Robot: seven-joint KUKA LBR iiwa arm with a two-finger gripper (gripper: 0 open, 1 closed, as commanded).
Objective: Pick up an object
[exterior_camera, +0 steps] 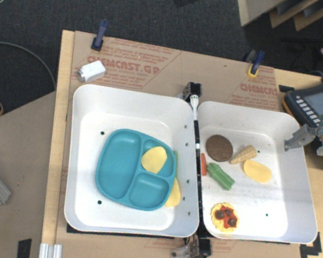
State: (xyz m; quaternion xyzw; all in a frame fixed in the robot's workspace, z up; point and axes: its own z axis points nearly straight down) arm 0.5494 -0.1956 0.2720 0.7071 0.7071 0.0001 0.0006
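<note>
**Toy food waiting in the right bin**

Sitting in the right bin [296, 193] are small glossy plastic pieces: a flat brown disc [219, 147], a tan wedge [243, 155] just beside it, a smooth yellow oval [257, 171], a ribbed green piece [220, 176] beside a thin orange stick [203, 164], and a round pizza-like piece [225, 216] close to the bin's near rim. Bare white floor lies open toward the bin's right wall. A teal divided tray [125, 168] in the left bin [84, 144] carries a yellow piece [154, 159]. The gripper [298, 140] hangs at the right bin's far-right rim, well apart from the disc; I cannot tell its state.
</note>
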